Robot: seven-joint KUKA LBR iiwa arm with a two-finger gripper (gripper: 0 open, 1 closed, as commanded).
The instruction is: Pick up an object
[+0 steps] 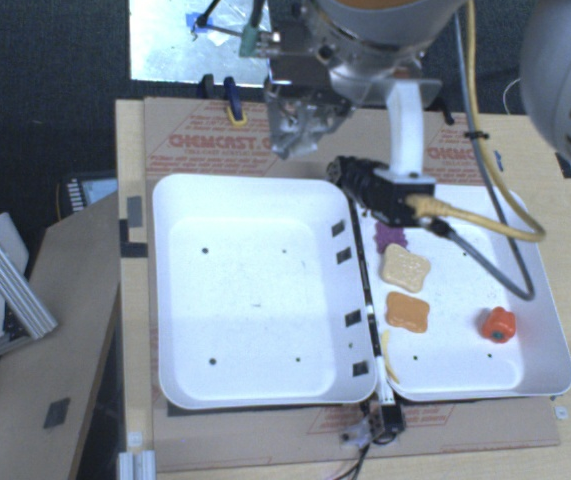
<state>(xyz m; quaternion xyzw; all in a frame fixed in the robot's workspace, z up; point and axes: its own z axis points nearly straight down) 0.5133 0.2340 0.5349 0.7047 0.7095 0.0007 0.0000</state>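
Observation:
The right bin (540, 368) holds several small items. A purple piece (392, 237) lies near its back left, half under a black cable fitting (380, 193). In front of it sit a cream toast-like slice (406, 269) and an orange biscuit (408, 313). An orange-red round toy (498, 325) rests toward the right side. A thin pale yellow strip (388, 354) lies along the divider. My gripper (300, 133) hangs high over the cardboard behind the left bin (180, 298), well away from all the items and with nothing seen in it.
The arm's wrist and body fill the top right, with a white post (405, 133) and yellow and grey cables (495, 233) draped across the right bin's back half. Clamps (233, 103) stand at the bench's rear edge. An aluminium rail (5, 278) is at the left.

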